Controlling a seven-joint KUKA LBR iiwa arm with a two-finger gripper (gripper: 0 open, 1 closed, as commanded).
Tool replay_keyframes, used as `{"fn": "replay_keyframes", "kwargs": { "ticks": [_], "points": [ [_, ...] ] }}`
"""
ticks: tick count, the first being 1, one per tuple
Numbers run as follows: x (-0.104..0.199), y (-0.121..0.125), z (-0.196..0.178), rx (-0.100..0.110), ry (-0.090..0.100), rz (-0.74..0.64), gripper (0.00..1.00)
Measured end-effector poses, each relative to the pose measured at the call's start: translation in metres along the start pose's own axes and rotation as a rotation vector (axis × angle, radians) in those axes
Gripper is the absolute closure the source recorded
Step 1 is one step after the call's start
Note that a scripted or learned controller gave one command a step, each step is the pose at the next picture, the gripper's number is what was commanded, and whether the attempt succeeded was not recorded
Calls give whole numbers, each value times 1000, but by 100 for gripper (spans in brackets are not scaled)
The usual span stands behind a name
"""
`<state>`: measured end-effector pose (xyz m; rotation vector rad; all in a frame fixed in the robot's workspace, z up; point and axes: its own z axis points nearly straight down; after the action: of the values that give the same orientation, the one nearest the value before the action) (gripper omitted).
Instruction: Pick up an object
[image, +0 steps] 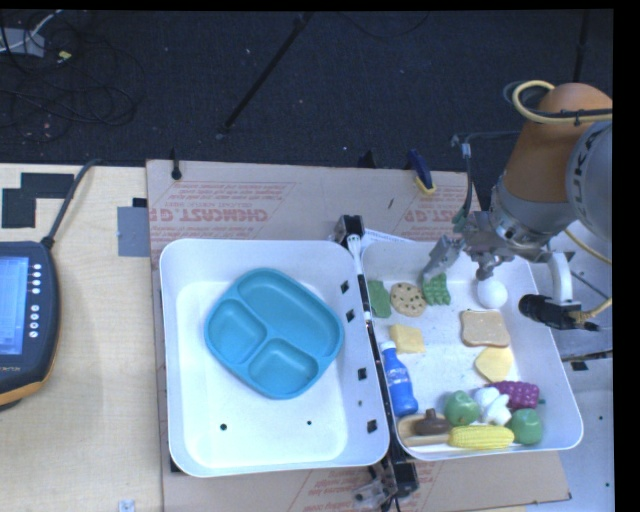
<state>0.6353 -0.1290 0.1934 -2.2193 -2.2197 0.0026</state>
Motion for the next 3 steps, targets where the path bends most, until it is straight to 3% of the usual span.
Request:
{"fn": "replay_keyframes", "kwargs": {
  "ticks": [1, 2, 3],
  "points": [
    [-11, 11, 104, -7, 3, 1, 0],
    [43, 12, 100, -12, -8, -2, 0],
    [41, 12, 100, -12, -7, 2, 0]
  ]
}}
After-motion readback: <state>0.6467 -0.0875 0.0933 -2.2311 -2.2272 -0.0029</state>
